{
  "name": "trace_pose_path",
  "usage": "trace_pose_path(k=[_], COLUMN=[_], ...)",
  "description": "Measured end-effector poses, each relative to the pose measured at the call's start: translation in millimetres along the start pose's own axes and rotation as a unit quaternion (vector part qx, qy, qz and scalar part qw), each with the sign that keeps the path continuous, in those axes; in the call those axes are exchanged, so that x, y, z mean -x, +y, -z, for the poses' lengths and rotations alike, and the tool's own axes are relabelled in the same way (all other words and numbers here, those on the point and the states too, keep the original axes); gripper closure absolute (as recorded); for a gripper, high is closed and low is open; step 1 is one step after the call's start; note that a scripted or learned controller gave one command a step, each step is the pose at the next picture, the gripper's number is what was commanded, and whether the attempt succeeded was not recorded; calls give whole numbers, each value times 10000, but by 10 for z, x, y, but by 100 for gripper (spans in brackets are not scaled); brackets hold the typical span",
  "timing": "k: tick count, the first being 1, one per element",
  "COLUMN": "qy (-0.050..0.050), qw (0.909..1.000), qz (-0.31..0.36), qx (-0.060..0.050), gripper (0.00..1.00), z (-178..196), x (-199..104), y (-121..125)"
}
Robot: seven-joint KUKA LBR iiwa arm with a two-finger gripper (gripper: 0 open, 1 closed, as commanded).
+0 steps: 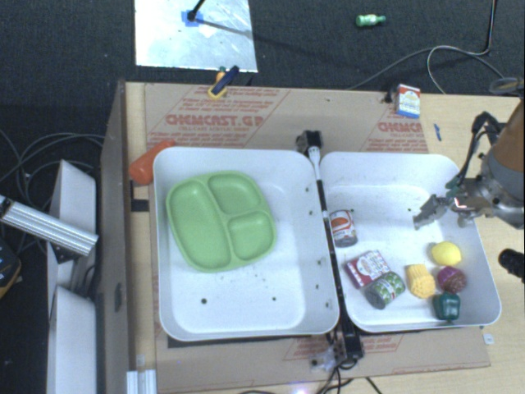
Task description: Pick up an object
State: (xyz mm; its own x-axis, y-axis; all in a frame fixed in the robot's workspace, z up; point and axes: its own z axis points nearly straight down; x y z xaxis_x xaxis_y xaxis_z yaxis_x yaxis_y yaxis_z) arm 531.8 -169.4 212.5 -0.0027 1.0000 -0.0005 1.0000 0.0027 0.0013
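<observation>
Objects for picking lie clustered toward five o'clock in the right bin [385, 171]: a yellow lemon [446, 254], a corn cob [421, 281], a dark red fruit [451, 279], a green pepper [446, 305], a green can [384, 290] touching a red packet [367, 268], and a red-and-white can [343, 227] against the bin's nine o'clock wall; the gripper [443, 207] hangs at the bin's three o'clock side, just at twelve o'clock of the lemon, nothing seen between its fingers, though whether they are spread or closed cannot be told; the left bin [180, 302] bears a green divided plate [220, 220]; an orange thing [142, 164] sits at its ten o'clock corner.
</observation>
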Motion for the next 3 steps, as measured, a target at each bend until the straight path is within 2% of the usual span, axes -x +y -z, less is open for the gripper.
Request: trace_pose_path(k=[1,2,3], qy=[8,-13,7], qw=[10000,10000,10000], qz=[5,7,11], qx=[-13,25,-12], gripper=[0,0,0], z=[-812,146,-738], x=[-525,49,-170], y=[-76,554,583])
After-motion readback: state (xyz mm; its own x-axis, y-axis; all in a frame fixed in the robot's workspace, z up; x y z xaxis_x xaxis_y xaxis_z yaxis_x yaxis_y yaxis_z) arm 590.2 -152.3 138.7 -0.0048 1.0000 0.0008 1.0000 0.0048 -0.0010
